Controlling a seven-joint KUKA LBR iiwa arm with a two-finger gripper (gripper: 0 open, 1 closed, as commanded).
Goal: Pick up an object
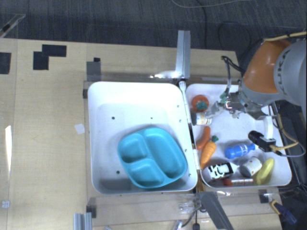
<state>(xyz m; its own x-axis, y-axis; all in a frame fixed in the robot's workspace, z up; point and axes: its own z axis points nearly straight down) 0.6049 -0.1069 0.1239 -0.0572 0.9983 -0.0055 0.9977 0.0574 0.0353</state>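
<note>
The right bin [283, 178] holds several small things. A red-orange ball with a green top [200, 102] lies at its upper left, and a small pale item [203, 120] sits just below it. Two carrots [206, 145] lie along the left wall. A blue bottle [240, 150] is in the middle. A yellow banana [265, 170], a grey cup [250, 166], a black-and-white toy [220, 170] and a red pen [237, 181] lie along the near wall. My gripper [227, 103] hangs over the bin's upper part, just right of the ball.
The left bin [103, 99] holds a blue divided plate [152, 157] in its near half. A metal post [183, 51] stands at the back between the bins. The grey arm with its orange band [264, 71] crosses the right bin's far right corner.
</note>
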